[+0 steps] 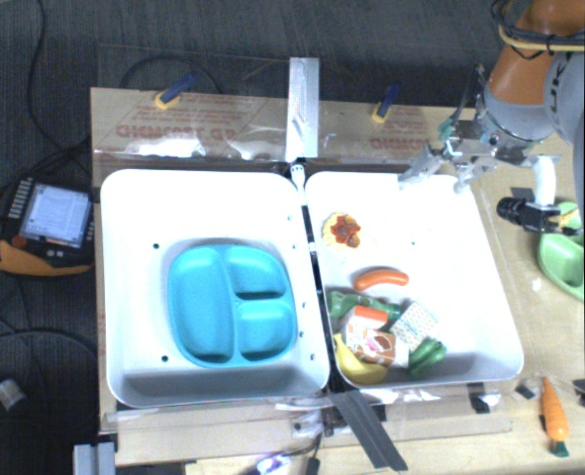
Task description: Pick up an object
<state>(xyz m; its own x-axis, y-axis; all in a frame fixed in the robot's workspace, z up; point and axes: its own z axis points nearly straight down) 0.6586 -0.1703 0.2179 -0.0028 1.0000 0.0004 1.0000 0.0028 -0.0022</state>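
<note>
Low in the frame, toys were crowded into the lower left corner of the right bin (490, 275): one yellow banana-like piece (356, 364) against the near wall, one green piece (427, 353) to its right, one small printed packet (414, 322), and a red-and-white item (376, 345) on top of the heap. Exact count within the pile could not be told; pieces overlapped.

One orange carrot-shaped toy (381, 278) lay just above the pile, apart from it, long axis running left to right across the frame, slightly tilted. One small round item with red topping (344, 230) sat alone further up, near the divider between the bins.

Right half and upper part of the right bin floor were bare white, giving open room along the right wall and far edge.

Two bins counted. Left bin (134, 206) held one blue divided tray (233, 301), three compartments, centred, with a margin of white all round.

Arm entered from upper right. Gripper (440, 164) hung over the far right rim of the right bin, well apart from the toys. Jaws: spread, nothing between them.

One orange carrot-like item (554, 419) lay on the table at lower right, outside the bins.
</note>
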